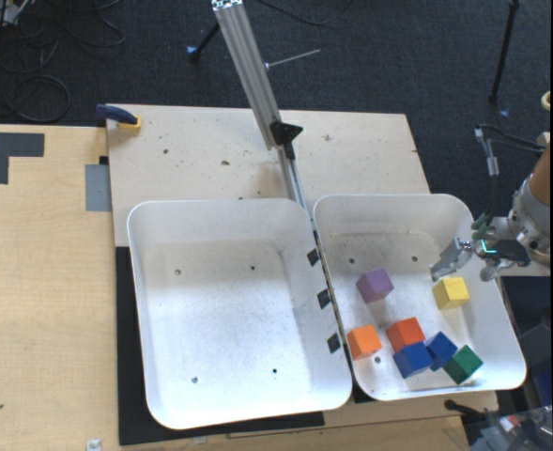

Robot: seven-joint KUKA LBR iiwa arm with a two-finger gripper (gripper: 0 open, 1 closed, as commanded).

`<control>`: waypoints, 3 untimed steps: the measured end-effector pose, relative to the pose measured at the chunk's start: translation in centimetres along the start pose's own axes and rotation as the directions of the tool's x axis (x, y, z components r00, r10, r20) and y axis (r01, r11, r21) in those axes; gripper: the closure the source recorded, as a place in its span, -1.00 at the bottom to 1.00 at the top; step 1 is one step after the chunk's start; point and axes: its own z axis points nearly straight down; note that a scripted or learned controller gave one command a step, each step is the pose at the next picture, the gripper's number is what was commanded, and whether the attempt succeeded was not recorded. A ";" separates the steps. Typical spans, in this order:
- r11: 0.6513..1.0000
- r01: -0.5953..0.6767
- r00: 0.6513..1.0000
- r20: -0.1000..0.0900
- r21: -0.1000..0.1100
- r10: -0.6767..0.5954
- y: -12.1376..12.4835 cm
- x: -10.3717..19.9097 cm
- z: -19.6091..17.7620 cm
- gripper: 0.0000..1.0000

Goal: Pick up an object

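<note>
Several small cubes lie in the right bin: a purple cube, a yellow cube, an orange cube, a red-orange cube, two blue cubes and a green cube. My gripper hangs at the bin's right rim, just above and slightly right of the yellow cube. Its fingers are spread apart with nothing between them.
The left bin sits beside the right one, with black clips along the shared wall. A slanted aluminium rail rises behind the bins. A blue-and-yellow clamp lies at the bench's back left.
</note>
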 end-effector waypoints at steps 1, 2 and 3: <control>1.000 -0.001 1.000 0.001 -0.004 0.001 0.1 -0.1 -0.2 -1.00; 1.000 0.000 1.000 0.000 0.001 0.000 0.8 0.4 4.6 -1.00; 1.000 0.000 1.000 -0.001 0.003 0.000 0.2 1.3 10.5 -1.00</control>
